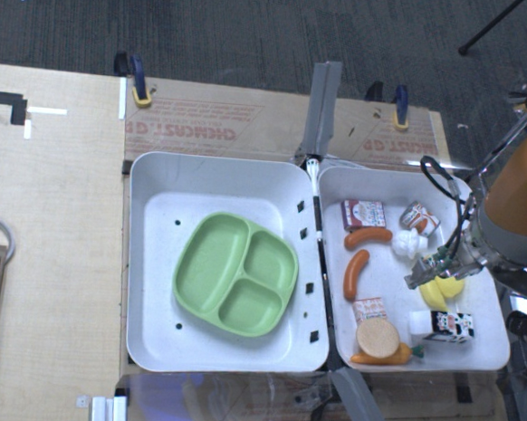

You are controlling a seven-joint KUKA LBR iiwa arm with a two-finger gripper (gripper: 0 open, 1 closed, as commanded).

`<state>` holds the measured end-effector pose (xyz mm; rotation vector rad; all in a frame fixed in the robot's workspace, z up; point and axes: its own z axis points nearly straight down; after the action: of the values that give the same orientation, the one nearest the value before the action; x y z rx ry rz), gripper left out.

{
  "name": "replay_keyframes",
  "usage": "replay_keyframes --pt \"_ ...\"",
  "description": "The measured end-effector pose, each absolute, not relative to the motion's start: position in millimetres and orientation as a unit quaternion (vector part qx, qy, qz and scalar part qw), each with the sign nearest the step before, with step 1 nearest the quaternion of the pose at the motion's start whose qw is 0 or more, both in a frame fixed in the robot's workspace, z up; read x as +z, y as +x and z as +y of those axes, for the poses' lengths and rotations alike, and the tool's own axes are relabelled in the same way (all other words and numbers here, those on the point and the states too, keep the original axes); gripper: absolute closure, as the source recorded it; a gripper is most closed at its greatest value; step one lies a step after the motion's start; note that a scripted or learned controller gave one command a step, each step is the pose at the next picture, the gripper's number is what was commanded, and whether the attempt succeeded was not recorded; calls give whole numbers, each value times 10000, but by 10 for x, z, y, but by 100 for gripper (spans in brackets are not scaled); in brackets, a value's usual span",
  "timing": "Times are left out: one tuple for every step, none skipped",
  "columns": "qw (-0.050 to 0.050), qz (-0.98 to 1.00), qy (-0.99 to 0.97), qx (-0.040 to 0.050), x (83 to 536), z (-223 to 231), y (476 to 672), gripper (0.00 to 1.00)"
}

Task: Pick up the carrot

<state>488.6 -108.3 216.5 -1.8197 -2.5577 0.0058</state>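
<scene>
Carrot not in grip.
I see the orange carrot [395, 356] at right bin's [493, 357] front edge, well apart from grey two-finger gripper [427, 272]; finger state unclear.

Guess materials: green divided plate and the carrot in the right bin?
Green divided plate: looks like moulded plastic, matte to satin, with one even pale green colour, rounded compartment ridges and soft highlights. Carrot: probably toy plastic or rubber, with a smooth uniform orange and a small green tip; it is mostly hidden under a tan disc, so that is uncertain.
</scene>
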Motion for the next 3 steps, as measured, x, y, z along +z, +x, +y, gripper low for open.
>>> replay_keyframes --pt "12 -8148 -5797 24 2248 -1090 4893 100" --pt "11 -8149 -5796 29 2332 -1097 4901 100" --pt "-9 -8423 -5389 6 2824 -1491 5510 100"
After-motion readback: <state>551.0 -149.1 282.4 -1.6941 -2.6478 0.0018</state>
